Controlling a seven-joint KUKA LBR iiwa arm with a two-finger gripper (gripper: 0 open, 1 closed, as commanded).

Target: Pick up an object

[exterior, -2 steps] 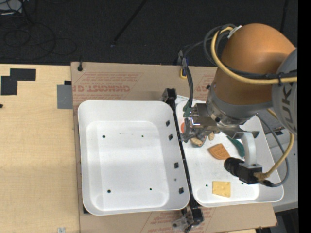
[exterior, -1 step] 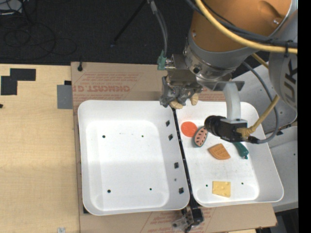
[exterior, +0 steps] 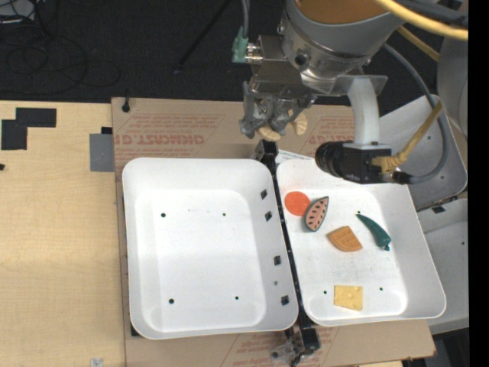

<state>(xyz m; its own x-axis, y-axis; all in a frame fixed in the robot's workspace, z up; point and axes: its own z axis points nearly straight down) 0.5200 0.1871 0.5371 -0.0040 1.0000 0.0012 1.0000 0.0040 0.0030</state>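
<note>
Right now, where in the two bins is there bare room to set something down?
The left bin has bare floor from wall to wall. In the right bin, the orange disc, watermelon slice, cracker and green pepper crowd the upper middle; the yellow cheese square sits near the front. Bare floor lies between the cheese and the divider.

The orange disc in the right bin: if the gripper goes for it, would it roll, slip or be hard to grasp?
The orange disc lies flat on the right bin floor, so it probably won't roll. It looks thin and smooth, so fingers may struggle to get under its edge and could just slide it. It touches or nearly touches the watermelon slice, which a push would likely nudge.
</note>
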